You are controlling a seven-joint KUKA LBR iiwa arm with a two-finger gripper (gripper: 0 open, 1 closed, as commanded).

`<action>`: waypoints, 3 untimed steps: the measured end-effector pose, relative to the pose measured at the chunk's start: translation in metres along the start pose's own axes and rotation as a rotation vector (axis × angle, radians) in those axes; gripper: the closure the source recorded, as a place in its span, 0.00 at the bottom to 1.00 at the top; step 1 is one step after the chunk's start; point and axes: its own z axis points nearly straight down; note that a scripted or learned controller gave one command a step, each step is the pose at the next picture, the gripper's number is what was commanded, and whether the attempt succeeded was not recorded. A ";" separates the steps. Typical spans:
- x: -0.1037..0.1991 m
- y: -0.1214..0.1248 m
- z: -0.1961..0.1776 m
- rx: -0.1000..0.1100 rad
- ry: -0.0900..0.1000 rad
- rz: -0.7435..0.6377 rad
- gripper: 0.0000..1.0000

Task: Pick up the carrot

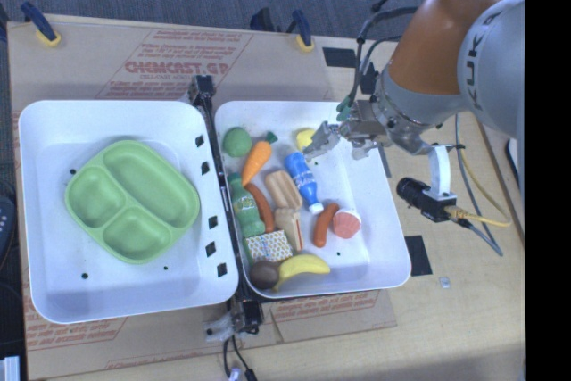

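The carrot (256, 161) is orange with a small green top and lies tilted in the upper left of the right bin (379, 219). It sits between a green lime (236, 141) and a blue bottle (303, 181). My gripper (323, 140) hovers over the upper middle of the right bin, to the right of the carrot and apart from it. It is close to a yellow lemon (305, 136). I see nothing held in it.
The right bin also holds a bread roll (284, 189), a green bottle (243, 204), two sausages (326, 225), a banana (302, 266) and a cracker (270, 245). A green divided plate (132, 199) lies in the left bin (36, 281).
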 end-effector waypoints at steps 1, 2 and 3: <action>0.018 0.049 0.138 -0.005 0.000 0.121 0.00; 0.028 0.083 0.157 -0.019 -0.012 0.274 0.00; 0.029 0.084 0.147 -0.018 -0.009 0.270 1.00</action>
